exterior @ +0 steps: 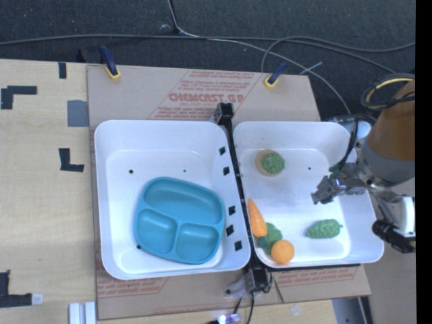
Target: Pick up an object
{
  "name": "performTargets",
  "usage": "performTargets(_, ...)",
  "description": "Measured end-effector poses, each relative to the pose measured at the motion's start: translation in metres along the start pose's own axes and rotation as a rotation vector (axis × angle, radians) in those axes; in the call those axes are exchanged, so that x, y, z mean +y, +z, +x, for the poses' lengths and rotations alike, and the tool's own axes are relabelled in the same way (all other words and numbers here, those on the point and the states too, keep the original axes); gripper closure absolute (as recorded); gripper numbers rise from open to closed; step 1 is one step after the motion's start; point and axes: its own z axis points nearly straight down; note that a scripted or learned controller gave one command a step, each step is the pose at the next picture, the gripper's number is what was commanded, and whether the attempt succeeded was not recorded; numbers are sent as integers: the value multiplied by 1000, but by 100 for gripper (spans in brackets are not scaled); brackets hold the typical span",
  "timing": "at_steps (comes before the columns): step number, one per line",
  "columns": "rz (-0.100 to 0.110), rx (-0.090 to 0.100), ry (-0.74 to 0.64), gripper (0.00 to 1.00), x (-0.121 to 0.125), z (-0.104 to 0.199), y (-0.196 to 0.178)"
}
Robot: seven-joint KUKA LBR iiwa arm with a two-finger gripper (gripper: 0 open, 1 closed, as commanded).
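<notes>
Two white bins side by side — the gripper (322,193) is seen low over the right bin (304,135).

Whether it is open or closed cannot be told. Four items are counted in the right bin: a broccoli floret on a tan disc (271,163) up-left of the gripper, a green knobbly piece (325,229) just below it, and an orange carrot (256,219) and an orange ball (282,251) down-left. One blue divided tray (179,219) — three compartments — is held in the left bin (115,181).

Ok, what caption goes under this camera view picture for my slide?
Robot hand hovers over the right bin of toy veggies, beside a blue tray in the left bin.
</notes>
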Motion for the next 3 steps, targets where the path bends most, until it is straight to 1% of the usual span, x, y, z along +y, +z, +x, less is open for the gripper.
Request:
performTargets(1, 1, 0, 1, 100, 1, 0, -30)
performTargets(2, 6, 3, -4, 100, -1, 55, -20)
performTargets(3, 5, 4, -6, 100, 10, 112, -16)
